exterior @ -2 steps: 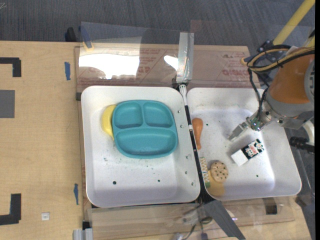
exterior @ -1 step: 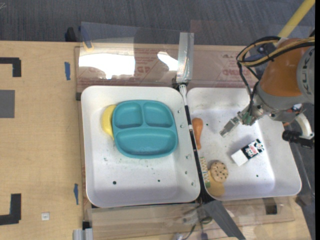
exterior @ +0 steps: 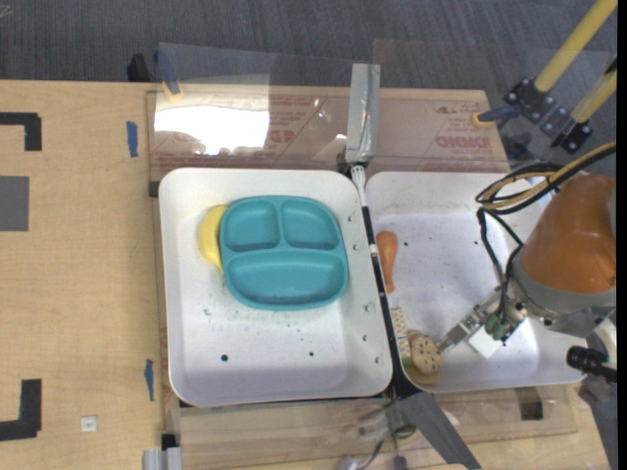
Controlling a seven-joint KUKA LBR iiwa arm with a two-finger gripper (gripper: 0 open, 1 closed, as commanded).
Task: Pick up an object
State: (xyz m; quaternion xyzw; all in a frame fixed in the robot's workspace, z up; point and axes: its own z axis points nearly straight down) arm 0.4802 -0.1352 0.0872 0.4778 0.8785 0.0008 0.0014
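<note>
Camera view
Gripper (exterior: 453,339): low in the right bin (exterior: 441,233), at its front-left corner, beside the cookie (exterior: 424,353); finger spread: cannot tell.
Cookie: flat at the right bin's front-left corner, round, no clear long axis.
Carrot (exterior: 386,258): along the right bin's left wall, long axis front to back.
Tray (exterior: 283,252): left bin, rear half.
Progress: nothing lifted; grasp and lift remain.
</note>
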